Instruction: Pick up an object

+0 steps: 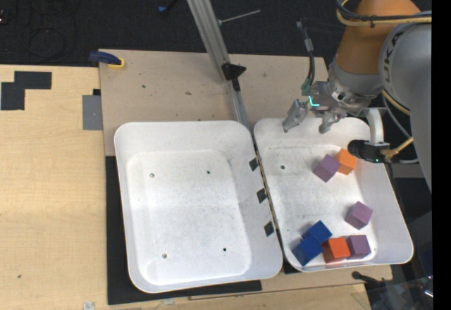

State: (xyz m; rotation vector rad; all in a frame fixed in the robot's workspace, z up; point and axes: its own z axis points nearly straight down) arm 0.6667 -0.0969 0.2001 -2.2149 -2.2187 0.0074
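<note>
A: Starting at the bottom of the frame, what lies in the right bin (394, 245)?

B: Two blue blocks (311, 242) touching, then an orange block (337, 249) and a purple block (359, 246) in a row along the lower rim. Another purple cube (359, 215) sits just above them, apart.

A: Any writing or labels?

B: None that I can read.

A: Further up?

B: A purple block (325, 168) touches an orange one (346, 161) at the right bin's upper right. The left bin (134, 143) shows speckles on white.

A: And the gripper (310, 122)?

B: It hangs over the right bin's top edge, fingers spread, nothing between them. The arm (373, 34) is cut off at the right.

A: Surroundings?

B: A light wooden bench (49, 182), an aluminium rail (208, 34) slanting up, dark floor with cables at the top.
</note>
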